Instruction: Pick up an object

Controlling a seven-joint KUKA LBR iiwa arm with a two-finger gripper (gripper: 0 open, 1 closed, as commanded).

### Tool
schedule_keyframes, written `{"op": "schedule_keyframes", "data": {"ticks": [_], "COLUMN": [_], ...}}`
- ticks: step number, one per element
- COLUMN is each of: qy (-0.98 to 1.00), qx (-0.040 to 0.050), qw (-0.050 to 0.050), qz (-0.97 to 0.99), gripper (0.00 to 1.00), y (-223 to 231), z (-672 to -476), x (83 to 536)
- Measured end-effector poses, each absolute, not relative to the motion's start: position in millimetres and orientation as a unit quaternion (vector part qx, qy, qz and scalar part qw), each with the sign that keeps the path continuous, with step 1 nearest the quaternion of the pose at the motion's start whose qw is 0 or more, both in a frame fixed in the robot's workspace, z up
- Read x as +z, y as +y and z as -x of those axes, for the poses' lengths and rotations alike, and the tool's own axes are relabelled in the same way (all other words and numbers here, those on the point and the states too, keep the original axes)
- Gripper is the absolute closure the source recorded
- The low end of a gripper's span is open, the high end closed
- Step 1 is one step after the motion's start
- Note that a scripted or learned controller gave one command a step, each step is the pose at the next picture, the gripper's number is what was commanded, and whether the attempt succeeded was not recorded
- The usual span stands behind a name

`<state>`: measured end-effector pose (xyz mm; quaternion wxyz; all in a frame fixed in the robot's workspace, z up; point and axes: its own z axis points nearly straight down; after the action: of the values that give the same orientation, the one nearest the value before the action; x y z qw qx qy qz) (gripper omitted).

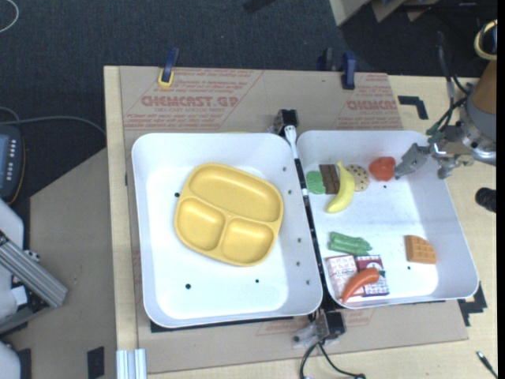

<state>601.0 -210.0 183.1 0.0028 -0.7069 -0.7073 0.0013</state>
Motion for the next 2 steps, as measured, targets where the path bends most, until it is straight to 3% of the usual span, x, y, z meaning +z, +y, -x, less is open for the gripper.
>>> {"op": "schedule_keyframes", "data": {"ticks": [2], "qy": [-0.707], "qx": [0.0014], "qw": [0.003], "qz": [0.707], "gripper": [0.00], "y": [-204.7], "z": [-602.0], "x": [86.2]}}
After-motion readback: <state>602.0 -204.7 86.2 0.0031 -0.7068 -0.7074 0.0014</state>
